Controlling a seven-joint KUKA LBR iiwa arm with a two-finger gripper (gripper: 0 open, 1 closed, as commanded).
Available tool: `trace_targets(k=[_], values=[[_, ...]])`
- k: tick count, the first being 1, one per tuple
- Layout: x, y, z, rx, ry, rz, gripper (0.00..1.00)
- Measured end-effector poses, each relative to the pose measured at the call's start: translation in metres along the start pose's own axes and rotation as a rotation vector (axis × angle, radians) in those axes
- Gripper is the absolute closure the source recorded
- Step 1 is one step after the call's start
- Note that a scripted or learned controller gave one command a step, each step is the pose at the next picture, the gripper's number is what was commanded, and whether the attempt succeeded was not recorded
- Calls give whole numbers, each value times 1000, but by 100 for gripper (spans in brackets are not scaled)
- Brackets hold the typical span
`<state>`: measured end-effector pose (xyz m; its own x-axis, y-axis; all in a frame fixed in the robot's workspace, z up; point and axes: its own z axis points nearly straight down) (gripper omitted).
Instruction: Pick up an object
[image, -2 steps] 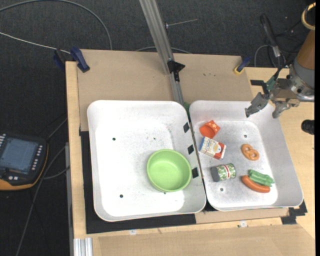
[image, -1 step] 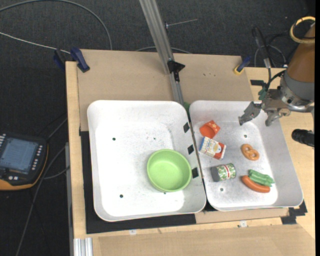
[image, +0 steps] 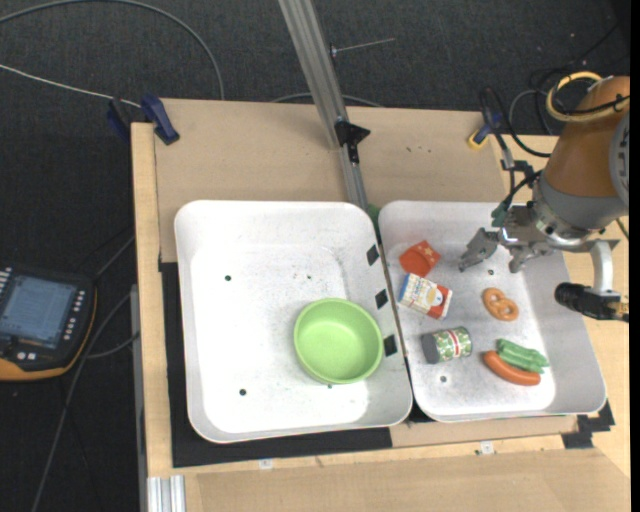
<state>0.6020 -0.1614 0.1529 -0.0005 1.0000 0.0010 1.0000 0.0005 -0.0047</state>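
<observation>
- Two white bins sit side by side; the left bin (image: 210, 300) holds a green bowl (image: 338, 341).
- Nearest in the right bin (image: 575, 385): carrot (image: 512, 369), pea pod (image: 523, 354), can (image: 446, 345).
- Farther: pretzel (image: 499, 304), carton (image: 424, 295) with unreadable label, red block (image: 420, 259).
- Gripper (image: 499, 256) hovers farthest, fingers spread, grasping nothing.

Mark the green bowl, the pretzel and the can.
green bowl (image: 338, 341), camera view, on the inside bottom of the bowl.
pretzel (image: 499, 304), camera view, on its middle twist.
can (image: 447, 345), camera view, on the label along its side.
</observation>
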Motion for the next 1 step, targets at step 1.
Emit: trace_targets(k=[1], values=[[0,-1,53,0,0,0,0]])
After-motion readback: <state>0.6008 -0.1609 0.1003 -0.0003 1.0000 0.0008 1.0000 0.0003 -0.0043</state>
